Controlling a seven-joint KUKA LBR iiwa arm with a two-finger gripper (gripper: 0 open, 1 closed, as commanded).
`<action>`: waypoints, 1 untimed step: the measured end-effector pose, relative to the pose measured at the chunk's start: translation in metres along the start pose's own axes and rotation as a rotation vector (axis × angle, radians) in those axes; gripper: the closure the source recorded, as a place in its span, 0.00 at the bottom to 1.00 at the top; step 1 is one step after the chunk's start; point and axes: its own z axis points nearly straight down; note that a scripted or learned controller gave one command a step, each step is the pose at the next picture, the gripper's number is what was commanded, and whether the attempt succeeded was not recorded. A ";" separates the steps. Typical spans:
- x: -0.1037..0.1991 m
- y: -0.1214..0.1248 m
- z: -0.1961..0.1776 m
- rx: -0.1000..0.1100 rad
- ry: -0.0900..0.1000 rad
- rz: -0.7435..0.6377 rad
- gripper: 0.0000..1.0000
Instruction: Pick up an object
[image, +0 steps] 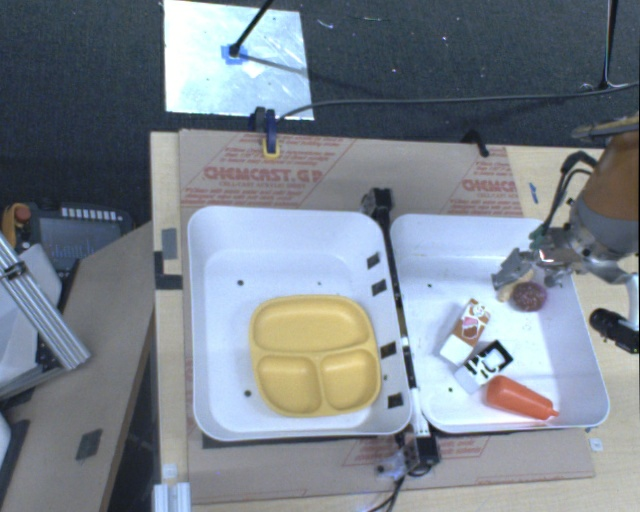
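Note:
The right bin (440, 240) holds several small items. A dark red round object (528, 295) lies near its right wall. A small white and orange carton (468, 327), a black and white block (484, 362) and an orange carrot (518, 398) lie toward the front. My gripper (535, 270) hangs at the bin's right side, just behind and above the dark red round object. It is open, and nothing sits between its fingers.
The left bin (230, 240) holds a yellow divided plate (315, 353). A ridge with black clips (390, 300) separates the two bins. The grey arm with its orange band (610, 190) reaches in from the right edge.

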 end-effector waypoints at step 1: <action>0.000 -0.004 0.058 -0.006 0.001 0.001 0.00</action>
